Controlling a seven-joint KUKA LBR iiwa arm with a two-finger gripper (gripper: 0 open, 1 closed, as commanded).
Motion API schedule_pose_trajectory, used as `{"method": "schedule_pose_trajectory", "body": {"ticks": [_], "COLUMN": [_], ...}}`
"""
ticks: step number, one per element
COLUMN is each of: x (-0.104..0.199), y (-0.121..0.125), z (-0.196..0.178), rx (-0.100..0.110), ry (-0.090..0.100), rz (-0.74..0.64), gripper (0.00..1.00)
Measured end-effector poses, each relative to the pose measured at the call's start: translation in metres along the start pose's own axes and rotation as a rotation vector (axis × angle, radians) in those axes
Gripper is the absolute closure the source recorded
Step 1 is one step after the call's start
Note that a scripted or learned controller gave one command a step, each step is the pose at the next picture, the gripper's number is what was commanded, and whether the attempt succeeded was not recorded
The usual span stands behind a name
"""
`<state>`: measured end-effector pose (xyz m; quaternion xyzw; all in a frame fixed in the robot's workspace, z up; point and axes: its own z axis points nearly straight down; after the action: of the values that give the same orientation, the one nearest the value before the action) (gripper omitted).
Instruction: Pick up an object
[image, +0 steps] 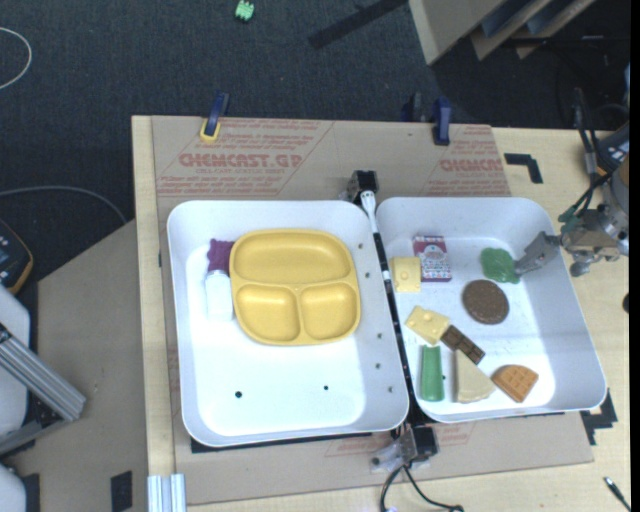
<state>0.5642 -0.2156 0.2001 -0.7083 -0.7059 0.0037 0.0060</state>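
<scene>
The right bin (560, 330) holds several small items. A green lump (496, 264) lies near its upper right, with a brown round disc (485, 301) just below it. A red-and-white small box (431, 257) and a yellow cube (405, 274) sit at the upper left. A yellow wedge (427, 324), a dark brown bar (462, 345), a green stick (430, 372), a cream wedge (470, 382) and an orange waffle piece (516, 382) lie along the lower part. My gripper (537, 252) reaches in over the bin's right wall, its tip just right of the green lump.
The left bin (280, 400) holds a yellow divided plate (295, 285), with a purple item (219, 254) and a white bottle (217, 295) at the plate's left. A black divider (385, 300) runs between the bins. Clamps stand at the bench's far edge.
</scene>
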Motion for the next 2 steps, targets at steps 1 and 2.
{"method": "schedule_pose_trajectory", "body": {"ticks": [1, 2], "x": [0.000, 0.005], "y": [0.003, 0.004], "z": [-0.008, 0.035], "rx": [-0.014, -0.009], "ry": [-0.004, -0.001], "rz": [-0.004, -0.004], "gripper": [0.00, 0.00]}}
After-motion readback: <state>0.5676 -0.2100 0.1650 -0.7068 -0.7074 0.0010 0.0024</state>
